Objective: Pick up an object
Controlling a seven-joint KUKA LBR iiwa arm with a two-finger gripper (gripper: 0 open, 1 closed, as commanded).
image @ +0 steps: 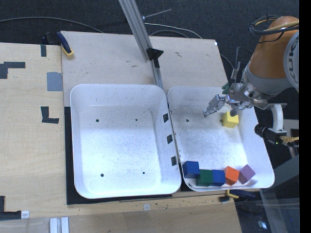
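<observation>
bench (112, 57): pale board carrying both bins, my arm reaching in from 3 o'clock.
left bin (77, 130): white, shallow, speckled floor, nothing in it that I'd go for.
right bin (192, 98): white, holds all the candidates. My work happens here.
arm (272, 47): orange band at the 2 o'clock corner of the right bin, wrist pointed down and toward 9 o'clock.
tool (224, 106): over the right bin's upper half. One grey finger (212, 107) sticks out toward 8 o'clock and sits clear of the block; the other side is lost against the block and the wrist. Looks spread to me, nothing between the fingers, so I hold nothing. Whether anything touches the block I can't tell.
yellow block (230, 119): my pick. Sits alone on the bin floor at about 1 o'clock within the right bin, just beside the tool at its 5 o'clock, near the 3 o'clock wall.
block row: blue cube (191, 168), green cube (205, 177), orange cube (232, 174), purple cube (247, 172) packed along the 6 o'clock wall, touching each other. Bad targets, no finger room.
step in hand: line up on yellow, my read.
how to do it well: shift the tool toward 4 o'clock until the block is centred between the fingers, square them to two flat faces, drop straight, close, lift slowly.
risk: off-centre closing nudges the block toward the wall.
</observation>
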